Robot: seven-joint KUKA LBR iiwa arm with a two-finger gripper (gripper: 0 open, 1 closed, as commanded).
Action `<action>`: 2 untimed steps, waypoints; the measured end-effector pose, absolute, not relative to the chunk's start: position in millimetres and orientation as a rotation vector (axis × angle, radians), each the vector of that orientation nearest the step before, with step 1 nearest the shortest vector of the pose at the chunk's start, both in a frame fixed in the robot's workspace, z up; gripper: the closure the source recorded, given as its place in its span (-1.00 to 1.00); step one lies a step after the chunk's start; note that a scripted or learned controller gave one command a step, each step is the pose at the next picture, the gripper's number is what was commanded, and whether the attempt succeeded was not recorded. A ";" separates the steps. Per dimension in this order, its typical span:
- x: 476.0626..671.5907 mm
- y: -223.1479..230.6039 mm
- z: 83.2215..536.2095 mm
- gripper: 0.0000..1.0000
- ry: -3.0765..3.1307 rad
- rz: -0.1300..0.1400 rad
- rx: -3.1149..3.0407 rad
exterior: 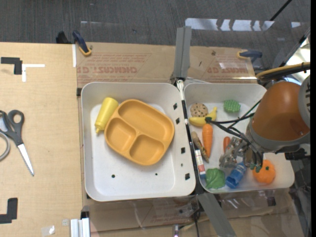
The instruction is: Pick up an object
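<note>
Desk [39, 147] carries 2 shallow white bins side by side. Left bin [98, 181]: 1 yellow 3-compartment tray [139, 131], tilted diagonally near the centre; 1 yellow bottle [105, 113] lying just beside its upper left edge, touching or nearly so.

Right bin [217, 94], counted: 1 round speckled cookie [198, 109], 1 banana [202, 119] just below it, 1 green bumpy piece [231, 105] near the back wall, 1 carrot [207, 139] lying lengthwise, 1 small red piece [226, 143] beside it, 1 marker pen [199, 158] along the left wall, 1 green leafy item [214, 178] at the front, 1 blue cup [236, 177] next to it, 1 orange fruit [265, 174] at the front right.

Arm enters from the right; orange band [279, 113] sits over the right bin. Jaws [240, 156] are low among the red piece, blue cup and orange fruit. Cannot tell whether the jaws are apart or together; nothing visibly between them.

Outside the bins: 1 pair of scissors [19, 139] on the desk at left. Cardboard [123, 63] behind the bins bears printed text, mirrored or inverted, not readable.
</note>
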State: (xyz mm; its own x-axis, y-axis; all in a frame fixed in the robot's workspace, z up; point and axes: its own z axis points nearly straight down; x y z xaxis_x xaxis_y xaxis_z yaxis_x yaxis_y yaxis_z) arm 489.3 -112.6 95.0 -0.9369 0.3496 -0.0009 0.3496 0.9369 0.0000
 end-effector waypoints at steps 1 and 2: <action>489.3 -112.4 95.0 -1.00 3.091 0.000 0.558; 490.7 -112.7 104.3 1.00 3.088 0.001 0.560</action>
